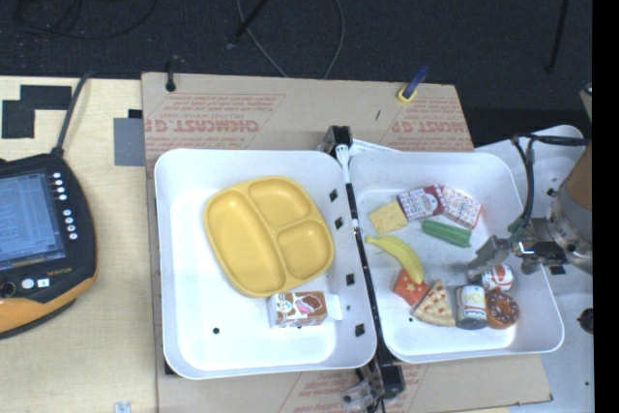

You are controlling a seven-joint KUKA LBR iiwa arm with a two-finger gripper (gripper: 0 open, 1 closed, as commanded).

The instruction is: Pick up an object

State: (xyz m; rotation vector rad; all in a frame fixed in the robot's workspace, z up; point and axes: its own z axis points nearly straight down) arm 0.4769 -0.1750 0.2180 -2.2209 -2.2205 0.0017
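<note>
Watching the tool (491, 254) at the right bin (538, 340), low over its right side, just above a small red-and-white round piece (498, 277); clenched or released, cannot tell from this angle. Looks placed for a pick in that corner cluster: can (472, 305), donut (503, 309), pizza slice (435, 305), all touching or nearly so, probably awkward to single out. Further left: green vegetable (447, 232), banana (398, 254), printed packets (441, 203), labels too small to read. Across the divider, left bin (179, 305) with yellow divided plate (269, 232) and small carton (300, 309). Beneath both, cardboard (290, 116) on the worktop, upside-down print seemingly "CHEMCAST GP".
</note>
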